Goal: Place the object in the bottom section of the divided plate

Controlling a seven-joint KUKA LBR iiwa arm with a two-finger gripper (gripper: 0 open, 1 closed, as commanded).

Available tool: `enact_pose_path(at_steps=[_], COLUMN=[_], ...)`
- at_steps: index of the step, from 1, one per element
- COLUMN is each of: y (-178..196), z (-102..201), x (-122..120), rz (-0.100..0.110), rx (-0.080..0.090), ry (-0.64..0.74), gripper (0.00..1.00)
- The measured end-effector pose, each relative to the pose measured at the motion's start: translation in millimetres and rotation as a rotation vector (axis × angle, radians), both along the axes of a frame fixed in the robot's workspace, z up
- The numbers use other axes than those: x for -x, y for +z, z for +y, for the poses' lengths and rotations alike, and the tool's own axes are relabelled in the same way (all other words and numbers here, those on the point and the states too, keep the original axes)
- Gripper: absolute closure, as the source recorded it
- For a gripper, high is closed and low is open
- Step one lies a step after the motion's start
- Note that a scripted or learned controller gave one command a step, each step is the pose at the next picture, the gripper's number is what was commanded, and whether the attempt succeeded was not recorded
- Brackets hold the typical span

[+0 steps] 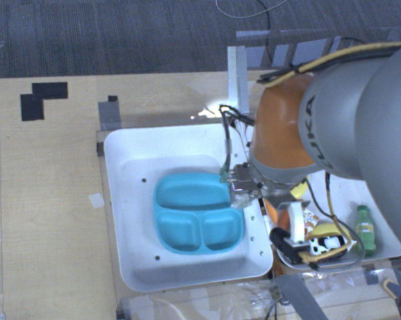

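Fingers' state unclear, at blue divided plate's rim in left bin.

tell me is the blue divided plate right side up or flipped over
Right side up: the blue divided plate lies flat in the left bin, its three hollow sections facing up.

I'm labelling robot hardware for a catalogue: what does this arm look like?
The arm is a bulky rounded grey casing with dark KUKA lettering, then a glossy orange band above the wrist. Thin black cables loop beside the metallic gripper.
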State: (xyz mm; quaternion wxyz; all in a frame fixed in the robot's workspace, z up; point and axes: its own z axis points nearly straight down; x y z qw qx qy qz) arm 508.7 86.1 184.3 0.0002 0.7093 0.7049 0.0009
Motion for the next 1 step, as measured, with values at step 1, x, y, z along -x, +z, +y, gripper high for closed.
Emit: enact_pose_path(at_steps=[1], y=[145.3], z=[-8.0], x=[-21.7], rz=[-0.005], rx=[0.001], ry=[0.081], gripper=[1.0])
